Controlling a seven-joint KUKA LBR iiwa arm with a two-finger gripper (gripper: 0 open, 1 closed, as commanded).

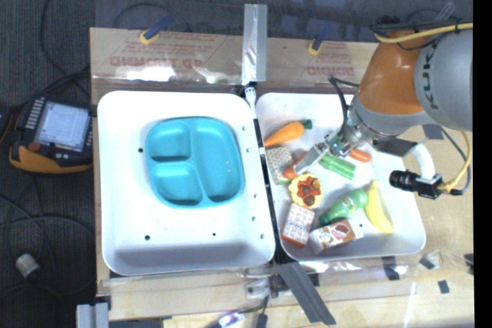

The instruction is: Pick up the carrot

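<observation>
While the carrot (284,133) lies near the right bin's (400,246) left wall, fingers (317,156) just beside, spread unclear.

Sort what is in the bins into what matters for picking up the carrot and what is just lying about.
For the job: orange carrot with green top; claw; right white bin.

Lying about: blue sectioned plate; yellow banana; green bottle; small cartons.

The KUKA iiwa arm (446,81) is a rounded grey shell with dark lettering on its side and a broad orange band (392,84) above the wrist. A yellow cable loops along its top — black cabling trails nearby. The hand (332,146) is metallic grey.
</observation>
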